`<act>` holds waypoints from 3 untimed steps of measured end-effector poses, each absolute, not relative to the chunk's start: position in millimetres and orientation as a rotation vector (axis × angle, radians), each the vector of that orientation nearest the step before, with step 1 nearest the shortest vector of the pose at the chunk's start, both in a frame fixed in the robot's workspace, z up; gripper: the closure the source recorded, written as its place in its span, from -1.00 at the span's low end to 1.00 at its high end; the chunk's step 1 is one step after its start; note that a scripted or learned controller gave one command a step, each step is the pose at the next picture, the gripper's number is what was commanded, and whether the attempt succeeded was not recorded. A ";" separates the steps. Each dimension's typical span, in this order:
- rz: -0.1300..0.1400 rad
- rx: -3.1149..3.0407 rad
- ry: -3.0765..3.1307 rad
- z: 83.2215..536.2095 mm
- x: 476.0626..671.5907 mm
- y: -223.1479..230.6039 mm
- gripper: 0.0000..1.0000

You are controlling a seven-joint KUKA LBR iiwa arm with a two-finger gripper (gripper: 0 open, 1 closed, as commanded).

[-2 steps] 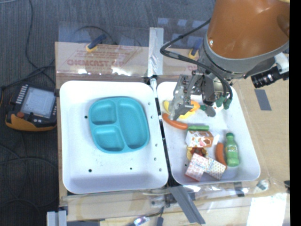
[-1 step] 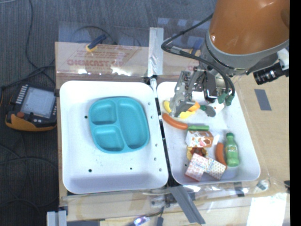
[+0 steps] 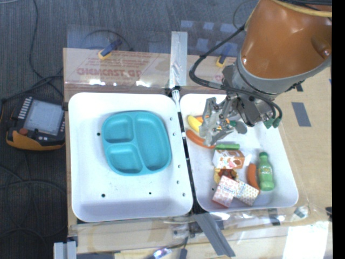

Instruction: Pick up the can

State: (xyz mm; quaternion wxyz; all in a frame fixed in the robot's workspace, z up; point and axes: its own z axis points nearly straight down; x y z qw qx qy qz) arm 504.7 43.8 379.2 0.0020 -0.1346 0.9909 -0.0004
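Dark grey carpet surrounds a bench (image 3: 312,144) bearing two shallow white bins. Left bin (image 3: 86,198): a blue divided plate (image 3: 135,142) at its centre. Right bin (image 3: 285,190): the grey-and-orange arm (image 3: 285,31) hangs over its far edge, its gripper (image 3: 215,124) low near the far left corner above a yellow and an orange item. Whether its fingers grasp anything cannot be told. Cartons (image 3: 232,190) cluster at the near edge, a green bottle (image 3: 264,171) by the right edge. No can is clearly identifiable, so the pick looks unfinished.

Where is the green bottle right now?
The green bottle lies in the right bin, near its right wall, beside an orange sausage-like toy and below the gripper.
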 end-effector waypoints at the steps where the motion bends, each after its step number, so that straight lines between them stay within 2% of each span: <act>1: -0.003 -0.419 3.105 389.1 506.0 43.7 1.00; 2: -0.001 -0.839 3.027 256.2 510.9 29.4 1.00; 3: 0.002 -1.379 2.817 350.8 523.3 28.6 1.00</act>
